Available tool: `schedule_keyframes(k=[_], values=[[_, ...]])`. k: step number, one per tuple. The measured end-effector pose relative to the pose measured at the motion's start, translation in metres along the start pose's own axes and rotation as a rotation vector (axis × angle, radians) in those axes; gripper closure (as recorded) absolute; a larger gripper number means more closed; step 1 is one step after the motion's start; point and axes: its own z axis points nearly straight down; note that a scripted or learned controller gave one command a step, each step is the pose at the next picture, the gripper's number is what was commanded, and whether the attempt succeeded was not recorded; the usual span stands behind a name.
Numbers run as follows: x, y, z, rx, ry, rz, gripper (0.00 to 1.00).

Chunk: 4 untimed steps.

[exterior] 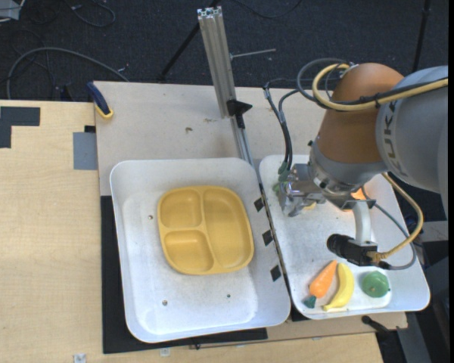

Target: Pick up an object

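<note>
Arm [363, 127] enters from the right and is positioned over the far part of the right bin [310, 255]. Gripper [293, 197] is low near that bin's left wall; opening width cannot be determined, and no object is seen in it. Carrot [324, 278], banana [340, 287] and green round fruit [375, 283] lie grouped in the near right corner, apart from the gripper. Left bin [136, 278] contains a yellow divided plate [206, 229].

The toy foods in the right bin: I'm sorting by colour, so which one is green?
The round green fruit, rightmost of the three; the banana is yellow, the carrot orange.
</note>
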Motion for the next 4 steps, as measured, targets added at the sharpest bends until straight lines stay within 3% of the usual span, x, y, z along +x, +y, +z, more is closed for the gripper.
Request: schedule_keyframes(k=[2, 3, 4], values=[[0.103, -0.031, 0.004, 0.001, -0.001, 0.0, 1.0], [0.12, -0.045, -0.004, 0.001, -0.002, 0.002, 1.0], [0.117, -0.036, -0.017, -0.002, -0.003, 0.003, 1.0]])
